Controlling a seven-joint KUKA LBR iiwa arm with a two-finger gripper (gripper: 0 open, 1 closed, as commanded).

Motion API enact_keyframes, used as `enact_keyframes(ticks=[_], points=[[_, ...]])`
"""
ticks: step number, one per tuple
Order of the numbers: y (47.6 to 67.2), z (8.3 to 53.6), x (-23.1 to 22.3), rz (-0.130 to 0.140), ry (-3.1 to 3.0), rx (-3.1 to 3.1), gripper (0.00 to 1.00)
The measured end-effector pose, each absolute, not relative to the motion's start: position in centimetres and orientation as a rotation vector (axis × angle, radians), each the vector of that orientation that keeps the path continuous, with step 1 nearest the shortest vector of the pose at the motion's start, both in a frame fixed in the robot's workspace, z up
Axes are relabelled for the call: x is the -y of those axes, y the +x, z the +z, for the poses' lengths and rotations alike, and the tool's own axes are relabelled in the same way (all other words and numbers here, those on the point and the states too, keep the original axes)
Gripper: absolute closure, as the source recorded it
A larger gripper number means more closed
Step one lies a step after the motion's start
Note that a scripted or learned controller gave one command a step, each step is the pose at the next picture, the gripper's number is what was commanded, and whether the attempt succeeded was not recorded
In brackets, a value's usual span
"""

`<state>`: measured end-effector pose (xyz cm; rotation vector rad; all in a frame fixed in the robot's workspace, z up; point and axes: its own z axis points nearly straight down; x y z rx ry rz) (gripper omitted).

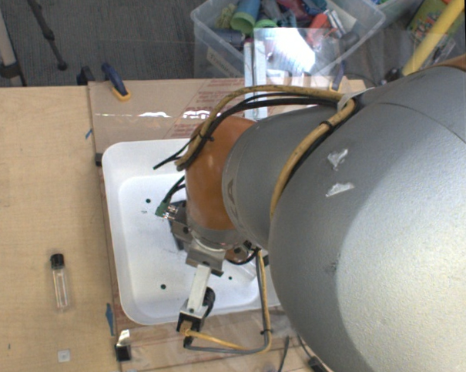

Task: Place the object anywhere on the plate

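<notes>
White and shallow, the plastic bin [114,225] in front of you sits on a brown cardboard sheet [137,108] laid over the pale wooden bench [33,190]. A few small dark specks [162,285] mark the part of its floor that you can see. Beyond it, at the top of your view, a clear plastic tub [210,24] holds a jumble of coloured toys [245,15], with green, blue and red among them. The grey arm [358,214] with its orange band [209,175] reaches over the bin from the right and covers its right part. The gripper [179,222] sits under the wrist, above the bin's middle — whether it is open or closed you cannot tell. Where the object lies, and how it looks, you cannot tell either. A small clear glass vial [60,280] with a black cap lies on the bench left of the bin, apart from it.
</notes>
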<state>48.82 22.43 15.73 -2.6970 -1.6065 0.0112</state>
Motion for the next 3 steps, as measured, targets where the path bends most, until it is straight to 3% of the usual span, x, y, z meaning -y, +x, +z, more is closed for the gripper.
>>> enact_keyframes(ticks=[1, 2, 3], points=[[53.0, 18.0, -22.1, 0.003, -2.798, 1.430, 1.00], [53.5, 26.1, -22.4, 0.004, -2.664, 1.665, 1.00], [47.9, 20.8, -22.4, 0.008, -2.619, 1.733, 1.00]])
